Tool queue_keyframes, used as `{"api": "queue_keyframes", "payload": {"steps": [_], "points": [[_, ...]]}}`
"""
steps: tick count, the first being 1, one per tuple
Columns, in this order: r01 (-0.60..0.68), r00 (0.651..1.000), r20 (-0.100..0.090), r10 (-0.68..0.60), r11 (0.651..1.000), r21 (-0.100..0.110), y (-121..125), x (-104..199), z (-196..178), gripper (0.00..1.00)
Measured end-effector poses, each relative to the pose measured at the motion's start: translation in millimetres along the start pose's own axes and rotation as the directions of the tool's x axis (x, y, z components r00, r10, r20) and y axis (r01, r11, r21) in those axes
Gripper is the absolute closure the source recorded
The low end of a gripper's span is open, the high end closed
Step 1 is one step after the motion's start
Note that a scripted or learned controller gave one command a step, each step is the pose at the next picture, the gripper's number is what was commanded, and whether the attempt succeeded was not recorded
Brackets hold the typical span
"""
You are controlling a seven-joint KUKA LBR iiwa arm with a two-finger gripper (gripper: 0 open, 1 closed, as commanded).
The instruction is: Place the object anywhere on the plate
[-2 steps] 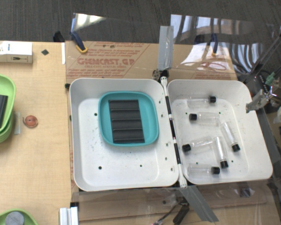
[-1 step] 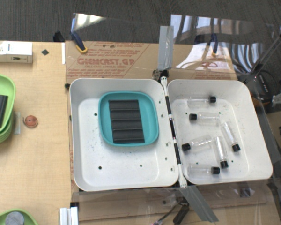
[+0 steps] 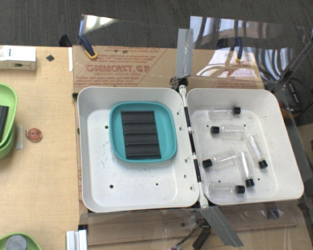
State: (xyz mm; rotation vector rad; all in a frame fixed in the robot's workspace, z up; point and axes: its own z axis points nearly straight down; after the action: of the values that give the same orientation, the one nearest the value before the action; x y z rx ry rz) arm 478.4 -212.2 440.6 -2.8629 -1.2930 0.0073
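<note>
Below me sit two shallow white plastic bins side by side, the left bin [image 3: 94, 186] and the right bin [image 3: 281, 189], their inner rims meeting along a dark hinge-like seam. In the left bin, toward its 12 o'clock half, lies the teal rounded-square plate [image 3: 117, 139], and on it rests a black ribbed rectangular block [image 3: 141, 135] that covers most of the plate's flat centre, its ridges running from 9 to 3 o'clock. The right bin holds a loose scatter of clear plastic tubes with black caps: one tube [image 3: 225, 110] lies near the bin's 12 o'clock edge, another [image 3: 228, 130] just below it, a pair [image 3: 219, 159] around the middle, one slanted tube [image 3: 256, 150] toward 3 o'clock, and two more [image 3: 246, 170] down near 6 o'clock. These tubes all lie in the right bin, apart from the plate. Behind the bins, at 12 o'clock, a brown cardboard sheet [image 3: 120, 66] carries red printing; I can make out something like "GHMCAST" in large letters, and the smaller lines are too blurred to read. At 9 o'clock on the wooden bench [image 3: 41, 191] stands a lime-green tray [image 3: 8, 95] with a dark block inside, a small reddish round disc [image 3: 34, 134] beside it, and a white box [image 3: 13, 58] at about 10 o'clock whose label is too small to read. As for my own fingers, apart or together, I cannot tell.
</note>
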Motion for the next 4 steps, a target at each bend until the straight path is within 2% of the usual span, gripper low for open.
{"api": "queue_keyframes", "payload": {"steps": [1, 2, 3, 4], "points": [[-0.14, 0.99, 0.001, 0.14, 0.99, 0.001, 4.6, 0.9, 0.6, 0.0], [-0.278, 0.961, 0.001, 0.278, 0.961, 0.0, 5.2, -6.0, 0.4, 0.0], [-0.405, 0.914, 0.0, 0.405, 0.914, 0.001, 6.4, -7.6, 0.3, 0.0], [-0.53, 0.848, 0.001, 0.53, 0.848, 0.001, 6.5, -7.5, 0.6, 0.0]]}}
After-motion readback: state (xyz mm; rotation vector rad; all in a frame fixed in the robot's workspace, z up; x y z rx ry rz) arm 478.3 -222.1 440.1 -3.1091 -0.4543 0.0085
